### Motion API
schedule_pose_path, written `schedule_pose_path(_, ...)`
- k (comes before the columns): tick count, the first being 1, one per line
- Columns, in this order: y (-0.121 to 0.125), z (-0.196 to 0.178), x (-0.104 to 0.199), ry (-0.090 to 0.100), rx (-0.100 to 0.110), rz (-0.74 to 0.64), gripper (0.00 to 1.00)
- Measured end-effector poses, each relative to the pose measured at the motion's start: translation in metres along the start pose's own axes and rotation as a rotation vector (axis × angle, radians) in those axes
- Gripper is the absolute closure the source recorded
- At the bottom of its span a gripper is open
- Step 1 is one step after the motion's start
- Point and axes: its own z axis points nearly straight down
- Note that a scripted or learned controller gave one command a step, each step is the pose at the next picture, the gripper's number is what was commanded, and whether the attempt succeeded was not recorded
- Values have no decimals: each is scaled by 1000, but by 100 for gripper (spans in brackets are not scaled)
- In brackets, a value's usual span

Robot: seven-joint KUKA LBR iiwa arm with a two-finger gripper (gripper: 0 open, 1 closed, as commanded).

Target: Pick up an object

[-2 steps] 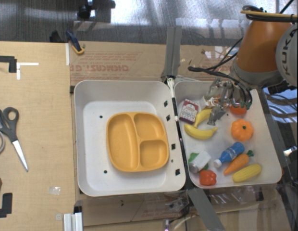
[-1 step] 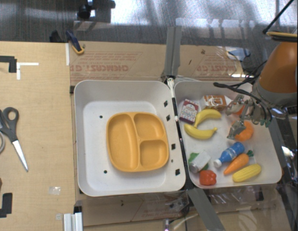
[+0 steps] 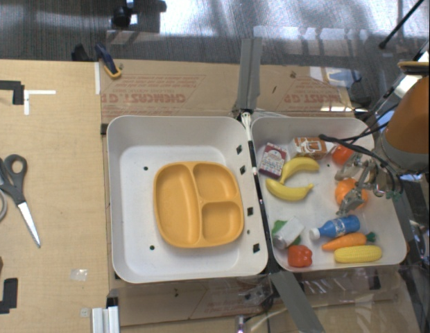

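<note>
A single fixed camera was mounted above the surface (image 3: 48,186) and looked down at a slant. Its field took in both white bins: the left bin (image 3: 125,207) near the frame's centre, the right bin (image 3: 395,241) toward the right edge. The arm (image 3: 409,127) entered from the right. The far floor appeared along the top.

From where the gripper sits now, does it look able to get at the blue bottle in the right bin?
Probably yes. The gripper hangs over the right bin, just above the blue bottle. The bottle's top side is uncovered; only the carrot lies close along its lower side, which might crowd one finger.
</note>
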Motion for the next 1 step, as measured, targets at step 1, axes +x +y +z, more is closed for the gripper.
schedule_pose_path(1, 2, -10, -1, -4, 0, -5, 100)
